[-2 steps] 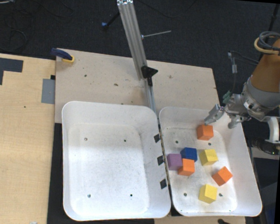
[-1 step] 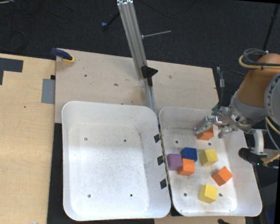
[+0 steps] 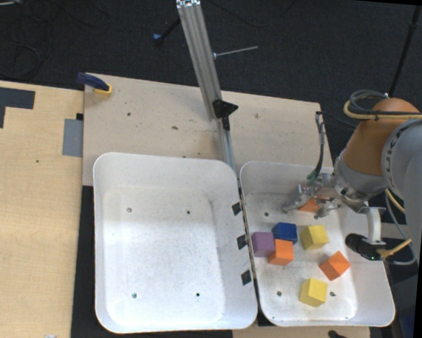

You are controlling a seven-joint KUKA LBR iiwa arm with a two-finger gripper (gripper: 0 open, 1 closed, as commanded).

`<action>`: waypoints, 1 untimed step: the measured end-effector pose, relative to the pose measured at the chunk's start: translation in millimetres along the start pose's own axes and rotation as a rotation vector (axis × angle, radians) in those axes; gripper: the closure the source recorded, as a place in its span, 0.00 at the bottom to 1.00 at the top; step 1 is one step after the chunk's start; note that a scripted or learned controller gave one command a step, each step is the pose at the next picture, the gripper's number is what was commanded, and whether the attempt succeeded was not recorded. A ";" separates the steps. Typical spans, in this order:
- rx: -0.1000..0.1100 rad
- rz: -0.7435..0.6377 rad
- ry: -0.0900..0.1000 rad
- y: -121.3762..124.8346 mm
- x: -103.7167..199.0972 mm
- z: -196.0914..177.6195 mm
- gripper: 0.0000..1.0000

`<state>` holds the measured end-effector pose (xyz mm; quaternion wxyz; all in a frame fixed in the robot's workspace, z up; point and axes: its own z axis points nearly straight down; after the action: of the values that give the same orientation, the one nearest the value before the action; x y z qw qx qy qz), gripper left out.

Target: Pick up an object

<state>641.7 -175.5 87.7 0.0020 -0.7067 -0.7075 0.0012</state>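
**Two white bins, and blocks in just one of them**

Two shallow white bins sit side by side on the bench. The left bin [image 3: 163, 245] is the bigger one in this view, and its floor is white with a few small dark dots. The right bin [image 3: 269, 181] holds all the blocks.

The grey arm [image 3: 408, 165] with its orange band reaches in from the right. Its gripper [image 3: 310, 202] is low over the back part of the right bin. A small orange block [image 3: 309, 207] sits right at the fingertips. It looks like it is between the fingers, but the metal parts hide most of it, so I cannot tell if the gripper is squeezing it or just around it.

The other blocks lie nearer the front. A blue block [image 3: 285, 232] touches an orange block [image 3: 282, 252], and a purple block [image 3: 262, 243] is just beside them, close to the bin's left wall. A yellow block [image 3: 314, 236] sits just right of the blue one. Another orange block [image 3: 334, 265] is tilted, near the right side. A second yellow block [image 3: 313, 292] is alone near the front edge.

There is bare white floor at the back left of the right bin, beside the gripper.
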 end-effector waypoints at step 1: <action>-0.001 0.002 -0.001 0.3 -0.8 -12.4 1.00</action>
<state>642.0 -176.3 100.1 0.0013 -0.7072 -0.7070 0.0009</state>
